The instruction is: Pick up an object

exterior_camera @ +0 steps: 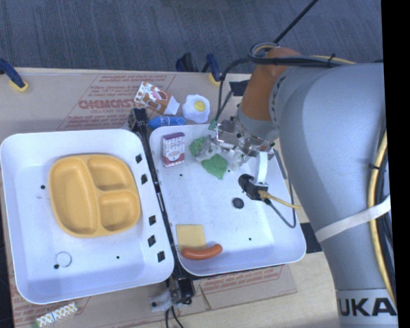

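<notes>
At the far side of the right bin (285,248), the gripper (221,147) is lowered over green toy vegetables (214,165) and seems to touch them. Whether its fingers are wide or narrow cannot be told, so no hold can be claimed. A small carton (173,149) stands to the left, a sausage (200,250) lies near, and a yellow tray (93,194) is seen in the left bin (25,272). The grasping step is judged to be in hand; next, a firm closing and a straight lift are called for.

We cannot tell what the green thing (214,165) is; the gripper (226,144) hides part of it. The arm (329,187) is cut off below.
</notes>
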You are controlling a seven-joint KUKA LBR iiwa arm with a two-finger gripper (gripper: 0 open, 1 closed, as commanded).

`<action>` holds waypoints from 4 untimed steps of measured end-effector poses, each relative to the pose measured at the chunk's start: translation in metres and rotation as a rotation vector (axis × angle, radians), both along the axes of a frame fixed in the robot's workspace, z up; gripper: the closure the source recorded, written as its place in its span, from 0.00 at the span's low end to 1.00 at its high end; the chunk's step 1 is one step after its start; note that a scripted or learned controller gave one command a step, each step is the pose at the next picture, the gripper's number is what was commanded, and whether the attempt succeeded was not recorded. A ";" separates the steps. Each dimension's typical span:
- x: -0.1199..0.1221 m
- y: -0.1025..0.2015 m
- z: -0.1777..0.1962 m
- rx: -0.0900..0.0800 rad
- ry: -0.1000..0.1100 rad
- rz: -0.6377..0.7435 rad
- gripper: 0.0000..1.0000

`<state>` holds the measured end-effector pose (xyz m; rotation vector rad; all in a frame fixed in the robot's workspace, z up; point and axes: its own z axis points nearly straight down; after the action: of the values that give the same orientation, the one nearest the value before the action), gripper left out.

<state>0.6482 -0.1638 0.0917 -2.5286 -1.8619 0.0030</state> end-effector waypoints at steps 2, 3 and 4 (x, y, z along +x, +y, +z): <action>0.001 0.001 0.010 0.001 0.002 0.007 0.00; 0.008 0.013 0.000 0.002 0.002 0.371 0.00; 0.009 0.014 0.011 0.003 0.003 0.375 1.00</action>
<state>0.6571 -0.1501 0.1026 -2.1351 -2.2982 0.0043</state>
